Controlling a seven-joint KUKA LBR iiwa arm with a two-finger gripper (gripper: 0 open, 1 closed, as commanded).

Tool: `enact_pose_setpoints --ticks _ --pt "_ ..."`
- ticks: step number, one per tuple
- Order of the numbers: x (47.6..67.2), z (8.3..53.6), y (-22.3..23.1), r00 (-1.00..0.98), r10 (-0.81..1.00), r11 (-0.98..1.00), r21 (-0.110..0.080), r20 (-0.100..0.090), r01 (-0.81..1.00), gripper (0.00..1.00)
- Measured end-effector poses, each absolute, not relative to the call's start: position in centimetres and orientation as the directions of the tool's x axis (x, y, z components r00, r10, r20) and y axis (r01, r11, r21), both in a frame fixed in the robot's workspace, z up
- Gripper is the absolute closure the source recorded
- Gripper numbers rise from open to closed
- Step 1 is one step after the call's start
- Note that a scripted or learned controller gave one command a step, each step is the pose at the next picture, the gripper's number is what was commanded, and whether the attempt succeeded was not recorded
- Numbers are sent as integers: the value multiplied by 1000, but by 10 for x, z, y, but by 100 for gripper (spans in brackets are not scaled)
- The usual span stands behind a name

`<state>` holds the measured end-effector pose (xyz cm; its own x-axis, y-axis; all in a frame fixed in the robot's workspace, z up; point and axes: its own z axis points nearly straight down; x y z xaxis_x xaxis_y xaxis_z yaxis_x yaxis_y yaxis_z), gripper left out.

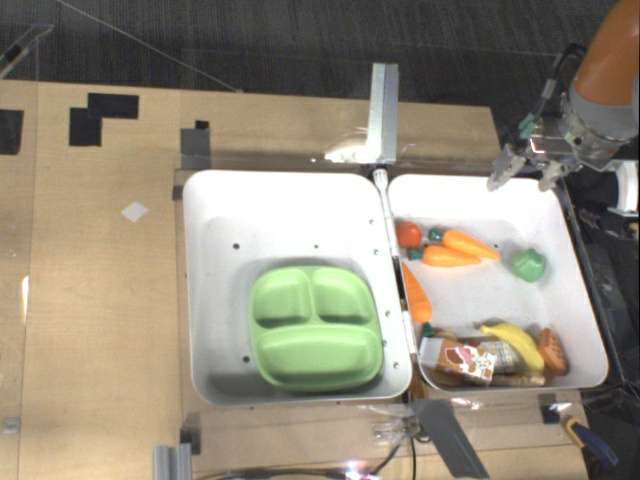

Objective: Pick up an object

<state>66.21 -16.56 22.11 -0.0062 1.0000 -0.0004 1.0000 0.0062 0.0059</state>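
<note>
In the right bin (560,268), perhaps three carrots (458,250), one banana (515,342); gripper (524,171) spread, holding nothing.

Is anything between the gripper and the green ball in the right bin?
Nothing visible. The gripper hangs over the right bin's far edge, and bare bin floor lies between it and the green ball; the carrots sit off to the left.

A pale wooden bench (90,298) fills the lower view, with dark carpeted floor (250,18) toward twelve o'clock

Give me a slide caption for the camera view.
Open gripper above the right bin's far rim; green tray in the left bin.
</note>
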Motion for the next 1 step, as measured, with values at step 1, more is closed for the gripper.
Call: enact_pose_setpoints --ticks 1 --pt "594 132 -164 60 998 -60 3 0 998 0"
